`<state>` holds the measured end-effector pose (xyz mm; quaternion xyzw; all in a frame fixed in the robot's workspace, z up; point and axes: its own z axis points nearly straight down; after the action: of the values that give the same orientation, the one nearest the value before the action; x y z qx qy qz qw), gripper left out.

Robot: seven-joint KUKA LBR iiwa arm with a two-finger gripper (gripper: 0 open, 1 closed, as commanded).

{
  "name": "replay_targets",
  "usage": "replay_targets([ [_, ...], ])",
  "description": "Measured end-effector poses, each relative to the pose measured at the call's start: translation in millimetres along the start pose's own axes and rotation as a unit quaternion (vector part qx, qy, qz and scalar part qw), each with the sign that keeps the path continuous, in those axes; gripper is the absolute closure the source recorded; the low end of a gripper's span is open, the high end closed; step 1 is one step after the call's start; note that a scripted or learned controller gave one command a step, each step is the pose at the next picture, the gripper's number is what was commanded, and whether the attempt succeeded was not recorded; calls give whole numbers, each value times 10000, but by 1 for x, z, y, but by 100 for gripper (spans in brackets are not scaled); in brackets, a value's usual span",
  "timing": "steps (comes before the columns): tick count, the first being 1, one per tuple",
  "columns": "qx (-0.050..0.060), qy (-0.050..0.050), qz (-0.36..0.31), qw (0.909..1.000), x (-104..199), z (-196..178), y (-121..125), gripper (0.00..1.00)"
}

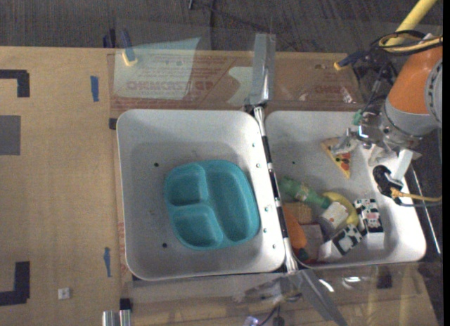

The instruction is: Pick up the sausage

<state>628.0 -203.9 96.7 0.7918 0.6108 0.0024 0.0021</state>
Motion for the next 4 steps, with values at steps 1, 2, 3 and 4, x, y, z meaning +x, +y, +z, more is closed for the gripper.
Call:
replay_targets([
  [1, 72, 65, -94, 9999, 12, 8, 41, 0],
  [2, 14, 27, -224, 9997, 7, 8, 27, 0],
  [3, 6, 12, -232, 9997, 7, -3, 28, 100],
  [4, 19, -10, -75, 10000, 79, -157, 21, 100],
])
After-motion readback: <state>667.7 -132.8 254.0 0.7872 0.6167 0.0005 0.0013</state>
